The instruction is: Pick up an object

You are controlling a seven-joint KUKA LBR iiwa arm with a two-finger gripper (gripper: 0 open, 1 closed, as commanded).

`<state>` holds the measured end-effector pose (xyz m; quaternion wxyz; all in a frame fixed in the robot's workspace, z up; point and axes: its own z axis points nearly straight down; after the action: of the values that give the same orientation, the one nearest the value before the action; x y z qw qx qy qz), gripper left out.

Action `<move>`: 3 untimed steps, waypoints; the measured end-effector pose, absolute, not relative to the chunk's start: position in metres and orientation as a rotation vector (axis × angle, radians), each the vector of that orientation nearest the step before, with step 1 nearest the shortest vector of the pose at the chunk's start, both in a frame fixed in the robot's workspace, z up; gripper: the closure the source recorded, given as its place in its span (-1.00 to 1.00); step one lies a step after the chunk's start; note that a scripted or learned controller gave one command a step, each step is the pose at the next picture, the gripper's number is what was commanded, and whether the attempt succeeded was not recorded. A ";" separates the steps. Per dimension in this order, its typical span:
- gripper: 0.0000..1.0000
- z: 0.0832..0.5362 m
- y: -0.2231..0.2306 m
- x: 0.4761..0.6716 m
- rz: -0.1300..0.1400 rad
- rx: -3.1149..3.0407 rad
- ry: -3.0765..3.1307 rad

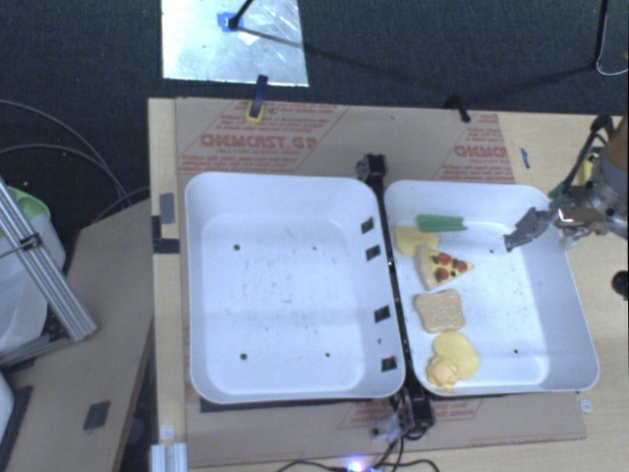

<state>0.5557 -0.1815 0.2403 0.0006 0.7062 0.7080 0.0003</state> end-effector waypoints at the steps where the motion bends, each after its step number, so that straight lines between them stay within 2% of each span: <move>1: -1.00 0.108 -0.128 0.578 -0.003 2.218 2.238; 2: -1.00 0.188 -0.058 0.524 0.007 2.211 2.233; 3: -1.00 0.090 -0.093 0.550 -0.005 2.224 2.223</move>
<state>0.5497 -0.0931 0.0898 -0.0012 0.7073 0.7069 -0.0017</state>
